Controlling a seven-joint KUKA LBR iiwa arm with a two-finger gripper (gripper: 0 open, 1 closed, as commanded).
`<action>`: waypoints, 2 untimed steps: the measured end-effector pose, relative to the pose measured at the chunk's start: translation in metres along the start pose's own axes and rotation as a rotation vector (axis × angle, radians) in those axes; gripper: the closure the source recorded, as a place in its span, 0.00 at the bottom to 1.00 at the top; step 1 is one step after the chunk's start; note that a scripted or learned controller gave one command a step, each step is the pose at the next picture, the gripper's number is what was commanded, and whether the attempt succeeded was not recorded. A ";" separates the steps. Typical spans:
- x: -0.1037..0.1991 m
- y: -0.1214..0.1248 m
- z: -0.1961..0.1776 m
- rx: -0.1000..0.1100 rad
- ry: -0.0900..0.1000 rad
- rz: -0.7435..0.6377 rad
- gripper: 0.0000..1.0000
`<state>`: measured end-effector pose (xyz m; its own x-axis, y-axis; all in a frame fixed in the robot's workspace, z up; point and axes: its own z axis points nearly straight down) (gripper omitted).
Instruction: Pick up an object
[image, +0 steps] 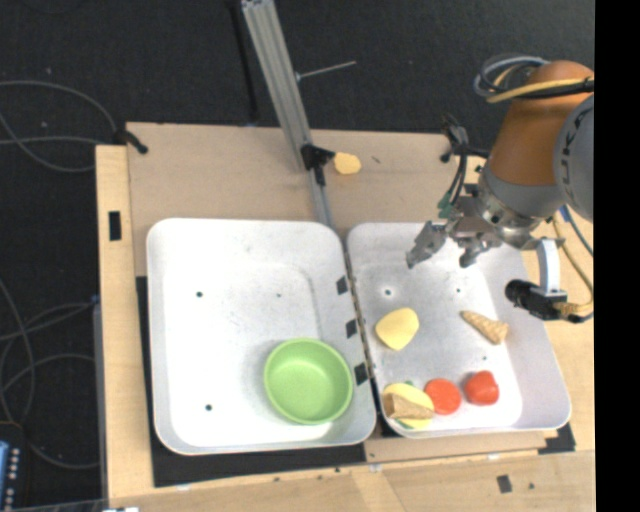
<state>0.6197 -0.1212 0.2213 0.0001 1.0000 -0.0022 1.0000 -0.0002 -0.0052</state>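
Observation:
My gripper (443, 251) hangs over the back of the right bin (440, 295), its two fingers spread apart with nothing between them. Below it in that bin lie a pale yellow rounded piece (397, 328) and a tan cone-shaped piece (485, 325). Along the bin's front edge sit two red pieces (442, 395) (482, 388) and a yellow-and-tan piece (408, 405). The yellow rounded piece lies a short way in front and left of the fingers.
A green bowl (308, 380) rests in the front right of the left bin (200, 300). A metal pole (285, 95) rises from the bench behind the bins, with a small yellow thing (347, 163) beside its base.

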 end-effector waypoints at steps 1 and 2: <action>0.008 0.001 0.049 -0.002 0.000 -0.001 0.00; 0.000 0.005 0.110 -0.001 -0.001 0.001 0.00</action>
<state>0.6238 -0.1214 0.1113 0.0014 1.0000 -0.0031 1.0000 -0.0014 -0.0046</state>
